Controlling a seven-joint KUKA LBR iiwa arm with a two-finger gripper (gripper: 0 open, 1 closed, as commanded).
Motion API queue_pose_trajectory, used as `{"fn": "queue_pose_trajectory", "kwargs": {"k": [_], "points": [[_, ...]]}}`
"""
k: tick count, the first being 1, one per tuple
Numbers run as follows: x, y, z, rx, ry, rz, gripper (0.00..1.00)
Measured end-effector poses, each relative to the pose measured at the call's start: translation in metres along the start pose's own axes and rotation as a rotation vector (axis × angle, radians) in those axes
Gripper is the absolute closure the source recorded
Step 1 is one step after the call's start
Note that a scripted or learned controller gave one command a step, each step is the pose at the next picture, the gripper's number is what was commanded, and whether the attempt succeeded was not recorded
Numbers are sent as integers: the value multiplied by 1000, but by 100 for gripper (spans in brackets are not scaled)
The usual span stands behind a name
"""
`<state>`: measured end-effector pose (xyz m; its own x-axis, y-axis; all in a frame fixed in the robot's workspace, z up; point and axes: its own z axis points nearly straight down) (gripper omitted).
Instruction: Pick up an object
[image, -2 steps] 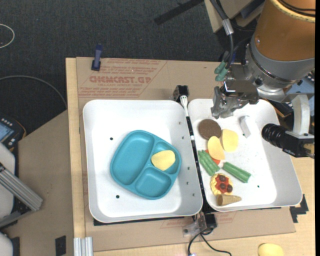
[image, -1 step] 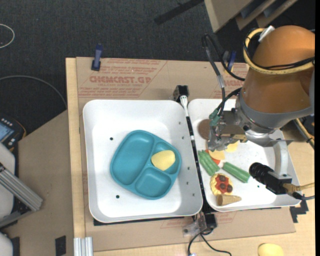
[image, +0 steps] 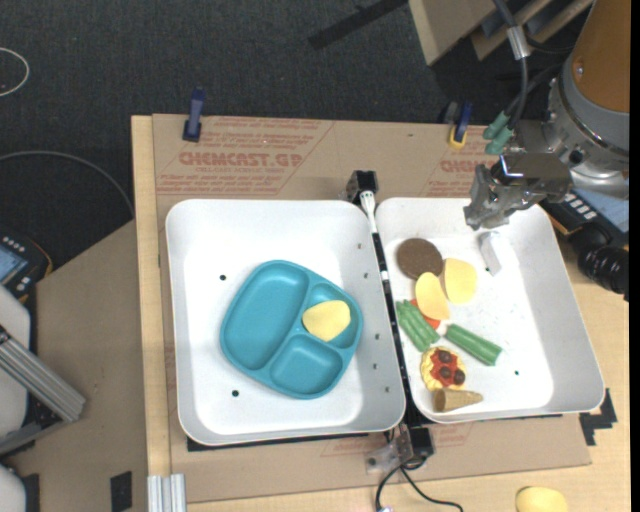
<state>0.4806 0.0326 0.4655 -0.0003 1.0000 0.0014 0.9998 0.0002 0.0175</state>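
Toy food lies scattered in the right bin (image: 560, 300), one of two shallow white bins set side by side on a worktop (image: 160, 200) covered with printed cardboard. Nearest the back of that bin is a brown round patty (image: 419, 257), and just in front of it sit two yellow-orange slices (image: 447, 285) that overlap each other, the paler one behind. To their left a green bean pod (image: 413, 325) lies at a slant, and a second green pod (image: 472, 343) lies just right of it, nearer the middle of the bin. Close to the front wall rests a pizza slice (image: 447, 378) with red and dark toppings, its crust end pointing toward the front. The left bin (image: 190, 300) holds a blue divided plate (image: 285, 328), tilted in outline, with a yellow lemon-like piece (image: 326, 319) in its right compartment. The gripper (image: 489, 217) hangs over the back of the right bin, near its rear wall and well apart from the food, with nothing between its fingers; whether those fingers are spread or closed cannot be told from this slant. A blue clamp (image: 194, 112) and a yellow-and-blue clamp (image: 459, 124) pin the cardboard at the back edge.
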Motion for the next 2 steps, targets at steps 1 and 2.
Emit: {"fn": "queue_pose_trajectory", "kwargs": {"k": [1,2], "points": [[42,-5,115,30,-2,-3,100],[-4,13,177,26,-4,6,100]]}}
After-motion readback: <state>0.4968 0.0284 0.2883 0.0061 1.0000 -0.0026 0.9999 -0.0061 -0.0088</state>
